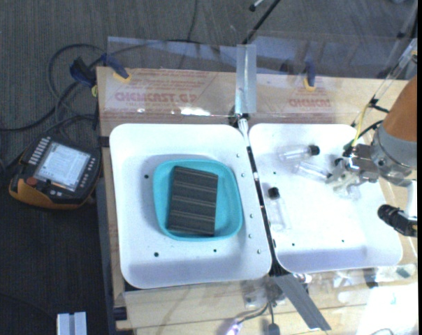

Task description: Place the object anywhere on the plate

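A turquoise plate (230, 187) lies in the left bin (131, 187). On the plate rests a dark grey ribbed block (193, 201), lying flat and covering most of its middle. My gripper (342, 176) is over the right bin (337, 236), near its right side, far from the plate and the block. It hangs just above some clear plastic pieces, and I see nothing that it plainly holds.
Several clear vials lie in the right bin: one with a black cap (300, 152) at the back, one (275, 204) by the left wall, another (314, 170) beside the gripper. A pendant (57, 169) lies on the floor at left. A metal divider (246, 89) stands behind the bins.
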Controlling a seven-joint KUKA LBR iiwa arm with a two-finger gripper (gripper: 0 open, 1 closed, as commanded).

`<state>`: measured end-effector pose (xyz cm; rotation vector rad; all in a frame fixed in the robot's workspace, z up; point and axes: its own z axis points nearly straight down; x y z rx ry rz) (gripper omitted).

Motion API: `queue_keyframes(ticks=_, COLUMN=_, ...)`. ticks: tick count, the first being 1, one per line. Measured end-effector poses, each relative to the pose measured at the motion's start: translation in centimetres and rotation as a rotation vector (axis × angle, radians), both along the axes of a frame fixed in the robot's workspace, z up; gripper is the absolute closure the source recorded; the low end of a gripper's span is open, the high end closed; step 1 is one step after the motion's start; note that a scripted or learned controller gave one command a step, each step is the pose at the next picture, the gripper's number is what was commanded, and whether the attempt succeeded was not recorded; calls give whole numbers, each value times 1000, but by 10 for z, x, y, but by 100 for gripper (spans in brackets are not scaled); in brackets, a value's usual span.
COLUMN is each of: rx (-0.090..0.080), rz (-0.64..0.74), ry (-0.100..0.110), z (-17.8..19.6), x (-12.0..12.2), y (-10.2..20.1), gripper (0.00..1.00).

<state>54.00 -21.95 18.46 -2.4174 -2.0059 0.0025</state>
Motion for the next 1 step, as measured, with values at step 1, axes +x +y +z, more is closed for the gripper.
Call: queue_keyframes(ticks=1, rx=0, rz=0, ry=0, z=0, x=0, y=0, gripper=0)
